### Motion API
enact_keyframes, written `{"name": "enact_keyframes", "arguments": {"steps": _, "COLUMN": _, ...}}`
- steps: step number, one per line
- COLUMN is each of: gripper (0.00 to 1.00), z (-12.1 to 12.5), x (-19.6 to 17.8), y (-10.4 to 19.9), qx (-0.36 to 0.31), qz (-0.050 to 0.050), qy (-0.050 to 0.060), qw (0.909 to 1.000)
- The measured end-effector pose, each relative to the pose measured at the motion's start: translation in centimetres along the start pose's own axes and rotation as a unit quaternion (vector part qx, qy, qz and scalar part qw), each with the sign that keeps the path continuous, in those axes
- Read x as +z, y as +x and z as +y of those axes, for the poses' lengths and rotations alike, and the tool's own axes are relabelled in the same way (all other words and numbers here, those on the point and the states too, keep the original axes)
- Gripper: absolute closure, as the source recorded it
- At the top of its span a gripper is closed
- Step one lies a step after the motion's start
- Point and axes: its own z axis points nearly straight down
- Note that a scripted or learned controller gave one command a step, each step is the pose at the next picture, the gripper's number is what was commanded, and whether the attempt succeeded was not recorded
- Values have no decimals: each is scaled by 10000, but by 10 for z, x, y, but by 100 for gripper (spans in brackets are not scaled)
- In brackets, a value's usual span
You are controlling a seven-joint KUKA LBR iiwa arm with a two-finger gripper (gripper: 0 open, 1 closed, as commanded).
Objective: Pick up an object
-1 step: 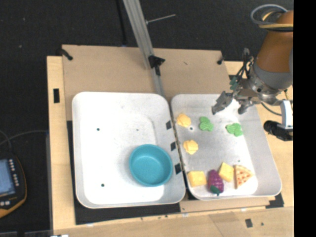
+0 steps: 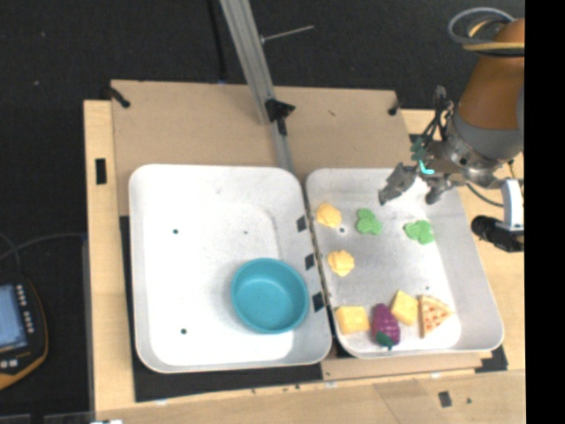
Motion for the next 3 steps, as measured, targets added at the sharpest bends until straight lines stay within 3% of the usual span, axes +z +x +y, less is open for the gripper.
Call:
{"name": "enact_keyframes", "arguments": {"steps": 2, "gripper": 0, "z": -7, "x": 124, "y": -11, "qx": 20, "qz": -7, "qy": 35, "qw": 10000}}
{"name": "enact_keyframes", "arguments": {"steps": 3, "gripper": 0, "z": -7, "x": 146, "y": -12, "qx": 25, "qz": -11, "qy": 17, "qw": 10000}}
